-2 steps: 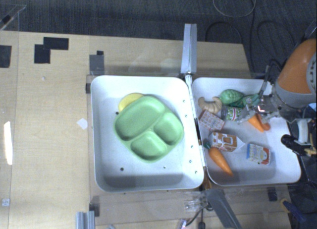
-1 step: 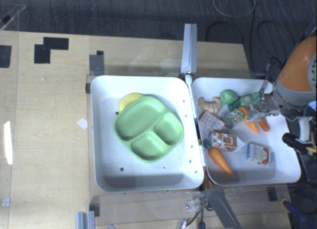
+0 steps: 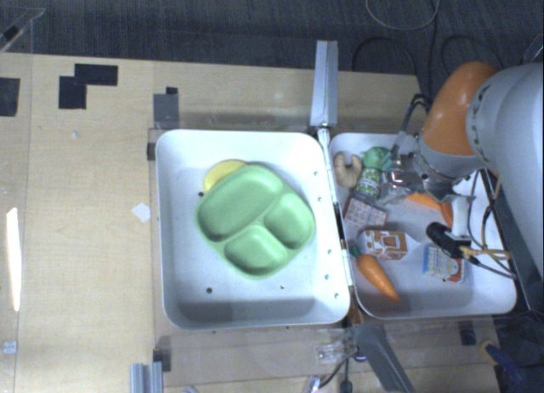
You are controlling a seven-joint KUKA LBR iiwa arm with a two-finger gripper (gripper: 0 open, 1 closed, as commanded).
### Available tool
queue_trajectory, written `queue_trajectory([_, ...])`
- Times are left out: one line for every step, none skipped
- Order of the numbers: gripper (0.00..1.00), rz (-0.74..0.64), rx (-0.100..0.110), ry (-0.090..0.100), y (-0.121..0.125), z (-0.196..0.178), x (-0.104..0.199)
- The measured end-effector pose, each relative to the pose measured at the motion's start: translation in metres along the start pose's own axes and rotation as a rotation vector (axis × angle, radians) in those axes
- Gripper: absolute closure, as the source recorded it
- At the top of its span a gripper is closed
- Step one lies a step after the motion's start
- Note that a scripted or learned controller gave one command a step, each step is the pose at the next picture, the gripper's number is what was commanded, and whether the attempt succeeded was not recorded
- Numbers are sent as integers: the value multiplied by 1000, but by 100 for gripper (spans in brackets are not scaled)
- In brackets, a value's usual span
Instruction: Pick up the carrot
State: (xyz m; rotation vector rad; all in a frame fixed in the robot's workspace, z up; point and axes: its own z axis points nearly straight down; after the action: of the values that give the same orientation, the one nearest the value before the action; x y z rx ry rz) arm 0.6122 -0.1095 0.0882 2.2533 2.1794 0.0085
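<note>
1. Nearest you, against the near-left corner of the right white bin [image 3: 489,302], lies the orange tapered carrot [image 3: 376,275], its thick end up toward the bin's left wall and its tip pointing at the near edge. Nothing touches it from above.
2. Just beyond the carrot you see a small brown-and-white printed carton [image 3: 384,243], and toward the bin's right side a small blue-and-white packet [image 3: 444,262]. The printing on both is too small to read.
3. Farther in, a flat card with a grid pattern [image 3: 365,211] rests near the left wall; its writing is unreadable too.
4. At mid-depth the gripper [image 3: 398,174] on the grey arm with the orange band [image 3: 476,123] hangs over the right bin's far half, well apart from the carrot. You cannot tell from here how it is set.
5. Beside the gripper sit a green can-like item [image 3: 371,174] and a tan lumpy piece [image 3: 344,168] at the far-left corner. A second orange piece [image 3: 429,203] shows beneath the wrist.
6. In the left white bin [image 3: 183,298], a pale green divided plastic plate [image 3: 255,219] lies in the middle, with a yellow object [image 3: 223,172] half hidden beyond it.
</note>
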Motion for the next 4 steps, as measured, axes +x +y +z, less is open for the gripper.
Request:
queue_trajectory([0,1,-1,-2,0,1,-2])
queue_trajectory([100,-5,0,1,1,-8,1])
queue_trajectory([0,-3,1,0,1,-8,0])
queue_trajectory([100,-8,2,1,1,-16,1])
